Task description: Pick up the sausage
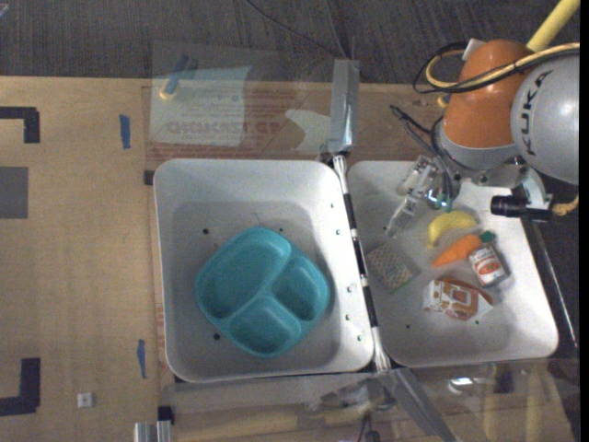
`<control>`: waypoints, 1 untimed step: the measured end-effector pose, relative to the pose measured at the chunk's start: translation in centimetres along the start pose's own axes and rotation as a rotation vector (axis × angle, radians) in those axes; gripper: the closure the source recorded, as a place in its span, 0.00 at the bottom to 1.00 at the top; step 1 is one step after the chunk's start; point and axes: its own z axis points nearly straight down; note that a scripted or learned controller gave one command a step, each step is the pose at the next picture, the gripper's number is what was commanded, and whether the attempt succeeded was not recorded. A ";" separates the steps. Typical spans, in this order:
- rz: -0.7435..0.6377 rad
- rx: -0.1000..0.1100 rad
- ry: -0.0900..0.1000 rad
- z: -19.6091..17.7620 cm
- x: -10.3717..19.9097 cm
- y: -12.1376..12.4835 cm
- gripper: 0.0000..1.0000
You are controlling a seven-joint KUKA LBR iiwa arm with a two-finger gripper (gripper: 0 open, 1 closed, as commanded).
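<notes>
The sausage (456,299) is, as far as I can judge, the brown and white piece in the lower middle of the right bin (515,343). It is small and blurred, so this is only my best reading. It lies flat on the bin floor, just below the orange carrot (457,250) and just beside the small red and white bottle (488,265).

It looks like a light toy of plastic or rubber, probably smooth and a little slippery, and not fragile. I think it is best to take it across its narrow width, near the middle, coming straight from above, because the neighbours stand close.

The gripper (409,205) hangs in the upper left part of the right bin, apart from the sausage. It has nothing in it, and I cannot tell whether it is open or closed.

A yellow banana (451,224) lies above the carrot. A grey rough pad (393,267) lies at the left. In the left bin (184,191) rests a teal plastic tray (262,291) with three rounded compartments.
</notes>
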 end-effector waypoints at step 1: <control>-0.329 -0.001 0.000 -0.2 1.5 1.1 0.00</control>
